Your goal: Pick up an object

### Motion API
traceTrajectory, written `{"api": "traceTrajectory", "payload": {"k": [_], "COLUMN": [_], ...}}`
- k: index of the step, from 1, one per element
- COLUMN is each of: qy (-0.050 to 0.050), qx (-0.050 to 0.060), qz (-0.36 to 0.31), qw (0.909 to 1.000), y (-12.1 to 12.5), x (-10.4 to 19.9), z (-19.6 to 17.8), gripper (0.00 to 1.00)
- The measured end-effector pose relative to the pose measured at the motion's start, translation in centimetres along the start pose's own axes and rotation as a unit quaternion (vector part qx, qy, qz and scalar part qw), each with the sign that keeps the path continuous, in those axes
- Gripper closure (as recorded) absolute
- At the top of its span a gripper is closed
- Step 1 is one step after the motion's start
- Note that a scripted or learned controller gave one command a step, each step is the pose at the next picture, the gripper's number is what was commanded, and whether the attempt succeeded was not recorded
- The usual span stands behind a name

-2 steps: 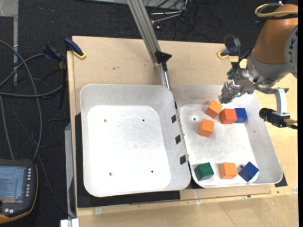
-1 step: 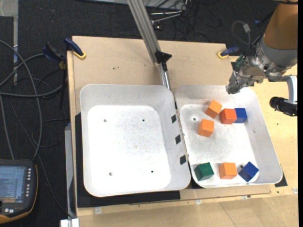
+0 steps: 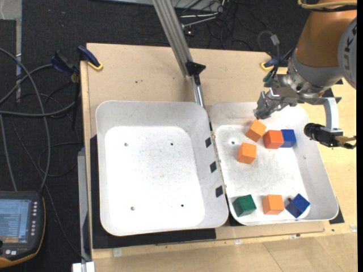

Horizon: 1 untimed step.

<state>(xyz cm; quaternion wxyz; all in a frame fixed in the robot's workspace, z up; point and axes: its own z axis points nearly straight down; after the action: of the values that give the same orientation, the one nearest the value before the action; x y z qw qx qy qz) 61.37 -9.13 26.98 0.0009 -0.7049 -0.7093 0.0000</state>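
The end effector [image 3: 265, 111] hovers just above the orange cube [image 3: 256, 130] at the far end of the right bin [image 3: 317, 169] — whether it is apart or together I cannot tell. Best to descend straight, centred on that cube, clear of the red cube [image 3: 273, 139] beside it.

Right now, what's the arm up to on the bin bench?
The KUKA arm reaches in from the right, its gripper over the far edge of the right bin, just above an orange cube. Nothing is visibly held. Also in that bin: a red-orange cube against a blue one, another orange cube, and near the front a green, an orange and a blue cube.
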Motion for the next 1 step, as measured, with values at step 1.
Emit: {"api": "traceTrajectory", "payload": {"k": [1], "qy": [0.000], "qx": [0.000], "qz": [0.000], "qw": [1.0000], "y": [-1.87], "x": [4.45], "z": [-0.09], "gripper": [1.00]}}
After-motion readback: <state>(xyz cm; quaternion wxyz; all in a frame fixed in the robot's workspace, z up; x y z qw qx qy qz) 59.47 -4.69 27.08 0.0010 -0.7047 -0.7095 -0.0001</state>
